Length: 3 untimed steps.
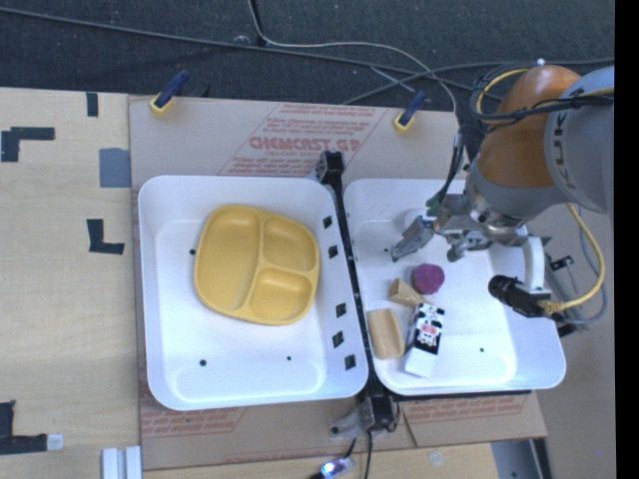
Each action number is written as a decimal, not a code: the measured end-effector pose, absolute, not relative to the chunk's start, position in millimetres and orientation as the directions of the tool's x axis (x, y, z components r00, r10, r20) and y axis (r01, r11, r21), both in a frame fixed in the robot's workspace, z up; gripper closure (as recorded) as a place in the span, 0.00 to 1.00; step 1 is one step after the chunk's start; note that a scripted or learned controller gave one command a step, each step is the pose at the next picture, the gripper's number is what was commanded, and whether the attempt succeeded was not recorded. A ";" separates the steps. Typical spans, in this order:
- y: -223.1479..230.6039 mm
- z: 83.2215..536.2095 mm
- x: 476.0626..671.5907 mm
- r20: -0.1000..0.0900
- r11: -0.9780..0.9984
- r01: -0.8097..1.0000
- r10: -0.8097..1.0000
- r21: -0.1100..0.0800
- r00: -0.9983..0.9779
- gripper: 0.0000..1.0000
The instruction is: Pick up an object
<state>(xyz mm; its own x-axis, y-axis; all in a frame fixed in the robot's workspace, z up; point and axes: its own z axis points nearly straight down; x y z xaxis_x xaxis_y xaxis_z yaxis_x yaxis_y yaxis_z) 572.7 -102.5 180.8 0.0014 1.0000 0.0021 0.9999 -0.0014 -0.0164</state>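
- Purple ball (428, 277) lies in the right bin (529, 367), just below our gripper (431, 238); we judge it the likeliest pick.
- We see the fingers spread, nothing between them.
- Risk: the ball is round and may roll off one finger on closing.
- Risk: the tan block (404, 292) and cow-print carton (424, 339) sit close by, so a descending finger may strike them.
- The yellow plate (257, 264) occupies the left bin (170, 367), well apart.

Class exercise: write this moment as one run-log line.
tool: open, above right bin | held: nothing | nearest: purple ball | left bin: yellow tray
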 end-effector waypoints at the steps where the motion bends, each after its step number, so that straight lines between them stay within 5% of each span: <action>1: -102.2 189.0 575.9 0.001 0.002 1.000 1.000 -0.002 -0.002 0.00; 3: -97.2 90.0 576.3 -0.001 0.001 1.000 1.000 -0.006 -0.001 0.00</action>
<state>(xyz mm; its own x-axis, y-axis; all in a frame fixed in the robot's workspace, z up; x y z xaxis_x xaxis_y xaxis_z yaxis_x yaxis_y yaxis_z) 576.3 -97.2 90.0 -0.0009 1.0000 -0.0007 1.0000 0.0009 -0.0060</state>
